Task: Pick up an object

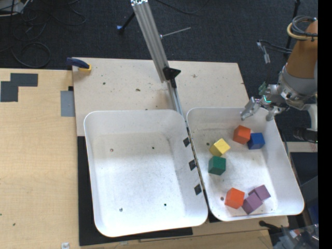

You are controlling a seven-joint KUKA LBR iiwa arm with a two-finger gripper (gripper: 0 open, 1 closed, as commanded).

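Bench [207, 82], right bin [290, 191]: seven blocks [217, 165].

A slanted aluminium profile [153, 38] rises from the rear of the bench, capped by a black-and-white checkered marker [139, 0]; a black bracket [170, 73] clamps it partway down. A blue-and-yellow clamp [78, 64] grips the left rear corner of the plywood board [124, 84]. Left of the board sits a pale wooden surface [33, 154] carrying grey patches [18, 84]. Beyond the bench lies dark carpet [218, 19] — black cables [31, 51] trail across it.
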